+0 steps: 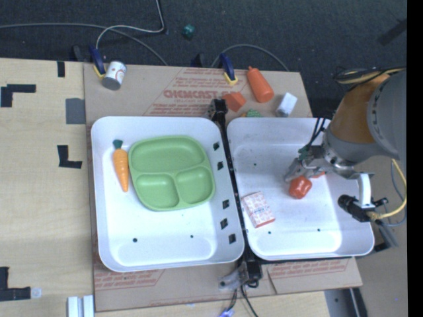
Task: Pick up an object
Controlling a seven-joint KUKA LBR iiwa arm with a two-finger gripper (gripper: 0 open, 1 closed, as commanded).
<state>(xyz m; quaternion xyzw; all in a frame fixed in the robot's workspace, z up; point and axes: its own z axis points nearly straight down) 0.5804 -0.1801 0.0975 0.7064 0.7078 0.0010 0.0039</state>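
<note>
Red rounded plastic object [299, 187], tomato-like, lies in the right shallow white bin [277, 243], toward its right edge and about midway between near and far rims. The grey arm [370, 121] with its orange band reaches in from the right, and its jaws [303, 170] sit directly over the red object, touching or almost touching its top; I cannot tell whether they are released or clenched, nor whether the object is between them. Nearer the bin's left edge, well apart from the red object, lies a small flat white packet with red print [258, 209]. The left shallow white bin [158, 253] carries a green three-compartment plastic plate [172, 172] near its middle, and an orange toy carrot with a green top [121, 166] lies just beside the plate, along the bin's left edge. Beyond the bins' far rims, on the brown cardboard sheet [185, 92] covering the tabletop, rest an orange bottle-shaped toy [260, 84], a small white cube [287, 104] and a small white can [114, 74].
</note>
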